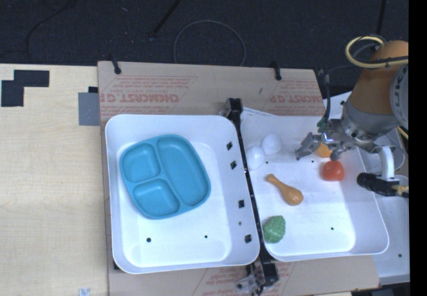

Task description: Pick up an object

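Orange object sits between the spread fingers of the pincer, near the right bin's far edge; whether it is gripped cannot be determined, and its long axis is not discernible. Just beside it lies a red tomato. Open floor remains toward the near-right corner. A wooden spoon-shaped piece lies diagonally at mid-bin.

- You are looking down on a pale wooden bench top spreading out to the left.
- A brown cardboard sheet with reversed red print is lying beneath the bins.
- Dark carpet-like floor is filling the top, with thin cables looping across it.
- Black and grey patches, possibly tape, are sitting on the wood.
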Controlling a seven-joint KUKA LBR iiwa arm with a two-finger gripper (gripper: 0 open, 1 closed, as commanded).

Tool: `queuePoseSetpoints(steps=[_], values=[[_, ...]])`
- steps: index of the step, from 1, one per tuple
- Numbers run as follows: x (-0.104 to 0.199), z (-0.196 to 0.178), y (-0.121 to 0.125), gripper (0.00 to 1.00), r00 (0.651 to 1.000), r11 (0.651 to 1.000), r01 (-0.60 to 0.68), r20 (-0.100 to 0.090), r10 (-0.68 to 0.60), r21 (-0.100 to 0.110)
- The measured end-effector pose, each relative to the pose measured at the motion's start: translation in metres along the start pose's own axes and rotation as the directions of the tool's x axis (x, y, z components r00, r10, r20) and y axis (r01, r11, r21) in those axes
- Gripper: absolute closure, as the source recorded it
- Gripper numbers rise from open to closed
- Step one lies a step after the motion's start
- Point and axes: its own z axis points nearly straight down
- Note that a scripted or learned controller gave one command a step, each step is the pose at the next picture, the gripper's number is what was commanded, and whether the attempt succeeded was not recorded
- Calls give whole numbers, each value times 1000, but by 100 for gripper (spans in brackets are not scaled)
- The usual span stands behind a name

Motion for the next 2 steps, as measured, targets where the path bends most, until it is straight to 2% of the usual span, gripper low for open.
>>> queuePoseSetpoints(steps=[1, 2], values=[[2, 53, 0, 0, 1000, 1000, -1, 0, 1, -2], [1, 40, 1, 100, 1000, 1000, -2, 1, 2, -4]])
